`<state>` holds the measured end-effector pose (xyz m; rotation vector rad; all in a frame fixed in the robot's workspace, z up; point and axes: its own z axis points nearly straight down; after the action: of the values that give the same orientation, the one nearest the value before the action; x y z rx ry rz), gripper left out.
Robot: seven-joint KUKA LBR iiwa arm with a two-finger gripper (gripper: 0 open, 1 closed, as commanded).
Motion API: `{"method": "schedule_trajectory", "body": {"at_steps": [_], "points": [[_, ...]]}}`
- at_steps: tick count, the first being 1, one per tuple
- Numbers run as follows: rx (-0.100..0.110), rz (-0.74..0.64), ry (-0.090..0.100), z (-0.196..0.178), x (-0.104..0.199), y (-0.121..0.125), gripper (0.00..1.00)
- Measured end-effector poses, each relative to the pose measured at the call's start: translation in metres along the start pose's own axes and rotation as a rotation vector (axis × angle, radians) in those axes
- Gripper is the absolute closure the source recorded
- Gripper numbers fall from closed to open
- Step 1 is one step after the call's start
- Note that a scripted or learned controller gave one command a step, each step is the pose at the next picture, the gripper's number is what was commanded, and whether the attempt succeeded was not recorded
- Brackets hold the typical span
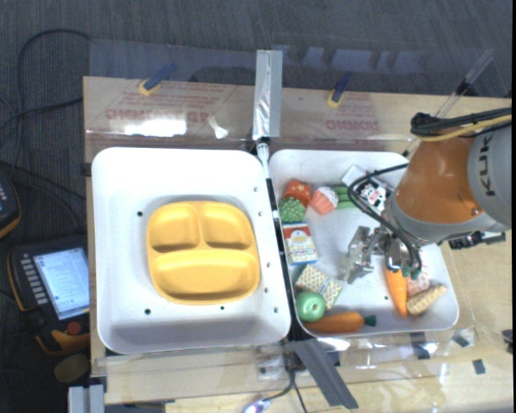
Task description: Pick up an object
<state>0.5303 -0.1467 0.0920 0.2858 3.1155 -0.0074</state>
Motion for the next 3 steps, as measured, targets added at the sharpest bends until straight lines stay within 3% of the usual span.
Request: {"method": "schedule_trajectory", "body": {"at_steps": [1, 2, 3], "points": [[-0.007, -0.416, -0.006, 0.0, -0.008, -0.071, 1.0], [-0.004, -0.339, -0.007, 0.001, -0.085, -0.01, 1.0], [-0.007, -0.194, 0.007, -0.177, -0.092, 0.026, 1.0]]}}
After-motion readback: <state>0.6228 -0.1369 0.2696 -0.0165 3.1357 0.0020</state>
